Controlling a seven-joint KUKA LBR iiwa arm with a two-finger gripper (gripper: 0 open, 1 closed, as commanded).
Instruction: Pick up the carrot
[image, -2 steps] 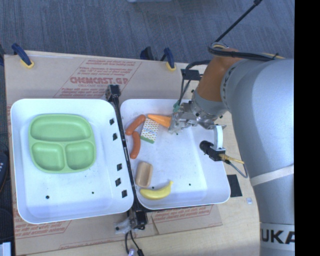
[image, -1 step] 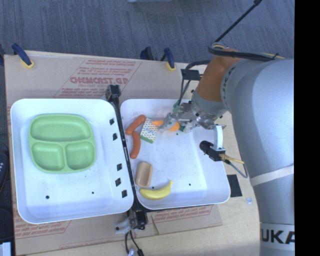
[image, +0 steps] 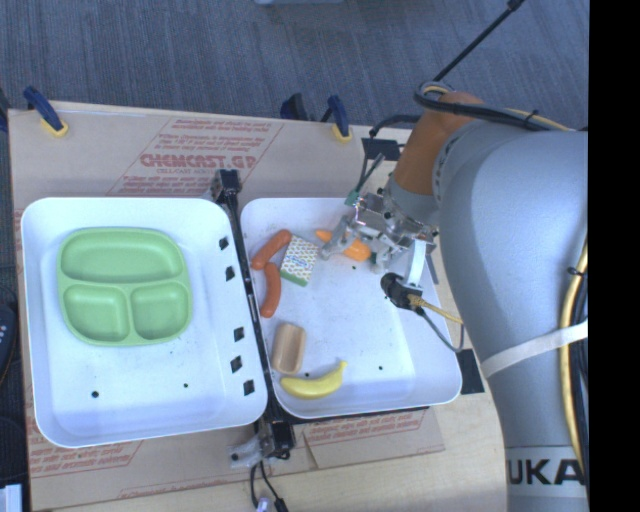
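The carrot (image: 356, 252) is a short bright orange piece lying in the upper part of the right bin (image: 390, 350). Orange shows on both sides of the gripper, with a small tip at the left and a larger bit at the right. My gripper (image: 346, 236) comes in from the right and sits low, directly over the carrot's middle, hiding that part. The carrot appears to rest on the bin floor.
Two reddish-orange sausages (image: 270, 249) (image: 270, 291) and a green-and-white box (image: 298, 262) lie left of the gripper. A bread piece (image: 288, 347) and a banana (image: 313, 381) sit near the front wall. The left bin (image: 40, 330) holds a green divided plate (image: 124, 284).
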